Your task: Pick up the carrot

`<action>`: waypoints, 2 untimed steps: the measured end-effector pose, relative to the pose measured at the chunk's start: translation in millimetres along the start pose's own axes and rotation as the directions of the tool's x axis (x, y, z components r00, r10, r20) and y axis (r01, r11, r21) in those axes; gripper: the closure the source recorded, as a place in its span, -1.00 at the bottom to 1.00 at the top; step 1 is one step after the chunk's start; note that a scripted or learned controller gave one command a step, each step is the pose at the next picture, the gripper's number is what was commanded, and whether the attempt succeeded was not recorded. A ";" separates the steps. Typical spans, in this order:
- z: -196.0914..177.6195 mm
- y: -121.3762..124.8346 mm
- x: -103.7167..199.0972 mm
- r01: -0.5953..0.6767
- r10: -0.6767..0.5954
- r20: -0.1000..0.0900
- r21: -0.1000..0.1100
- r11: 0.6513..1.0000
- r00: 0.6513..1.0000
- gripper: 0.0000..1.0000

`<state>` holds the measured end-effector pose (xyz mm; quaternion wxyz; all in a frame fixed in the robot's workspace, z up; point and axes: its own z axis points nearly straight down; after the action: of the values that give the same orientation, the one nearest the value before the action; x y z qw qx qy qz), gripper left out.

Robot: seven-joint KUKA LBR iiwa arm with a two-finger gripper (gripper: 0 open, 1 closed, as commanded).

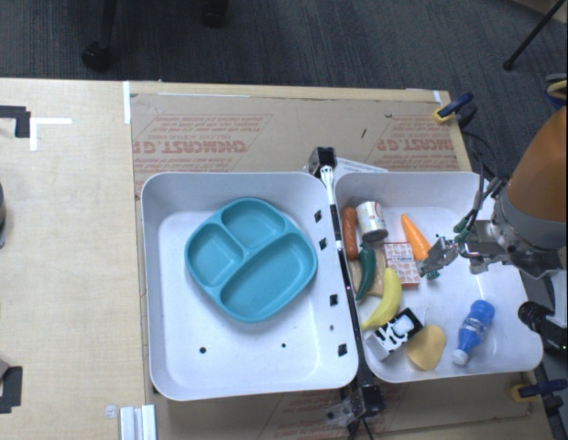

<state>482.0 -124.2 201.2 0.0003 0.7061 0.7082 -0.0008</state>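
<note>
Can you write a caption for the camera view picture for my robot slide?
End effector hovers beside the carrot in the right bin; a blue plate sits in the left bin.

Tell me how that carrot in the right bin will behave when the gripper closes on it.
The carrot looks like a smooth, tapered toy, so it is probably stiff and light, and may slip toward its thin end when squeezed. Lying flat and round-bodied on the right bin floor, it could roll if nudged. The gripper is close beside it, so a sideways bump seems possible.
</note>
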 end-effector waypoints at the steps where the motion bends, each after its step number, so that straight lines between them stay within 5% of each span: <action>1: 79.3 54.6 7.9 0.090 -0.090 -0.001 0.001 0.996 0.996 -1.00; 2: 104.3 71.4 -5.9 -0.055 0.055 -0.005 -0.004 0.998 0.998 -1.00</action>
<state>553.3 -130.1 96.8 0.0002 0.7253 0.6884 0.0022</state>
